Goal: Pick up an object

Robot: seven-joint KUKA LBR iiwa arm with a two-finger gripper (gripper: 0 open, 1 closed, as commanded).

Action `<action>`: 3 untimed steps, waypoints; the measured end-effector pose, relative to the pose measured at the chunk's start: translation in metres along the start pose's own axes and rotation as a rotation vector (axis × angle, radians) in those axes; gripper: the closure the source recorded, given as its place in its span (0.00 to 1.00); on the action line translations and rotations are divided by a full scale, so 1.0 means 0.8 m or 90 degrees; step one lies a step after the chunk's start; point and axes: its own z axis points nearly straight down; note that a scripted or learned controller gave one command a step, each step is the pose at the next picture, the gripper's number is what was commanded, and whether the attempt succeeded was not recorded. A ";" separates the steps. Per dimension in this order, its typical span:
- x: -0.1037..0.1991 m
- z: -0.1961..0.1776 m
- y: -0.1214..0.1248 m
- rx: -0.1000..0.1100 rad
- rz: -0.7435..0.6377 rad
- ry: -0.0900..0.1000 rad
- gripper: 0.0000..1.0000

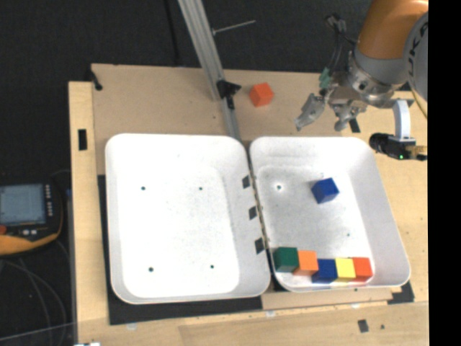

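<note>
Bins sit side by side before us: the shallow white left bin point(180, 215), then the shallow white right bin point(364, 186). On the bare board behind them lies a small orange cube point(261, 94). Inside the right bin a lone blue cube point(325, 190) rests near the middle, and a row of green, orange, blue, yellow and orange blocks point(324, 263) lines the near wall. Our two-finger gripper point(328, 117) hangs above the far rim, fingers apart and holding nothing. We judge this the approach step; next we must centre over a cube, probably the lone blue one, and descend.
</note>
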 end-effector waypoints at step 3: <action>-0.111 0.221 -0.056 -0.004 0.005 0.000 1.00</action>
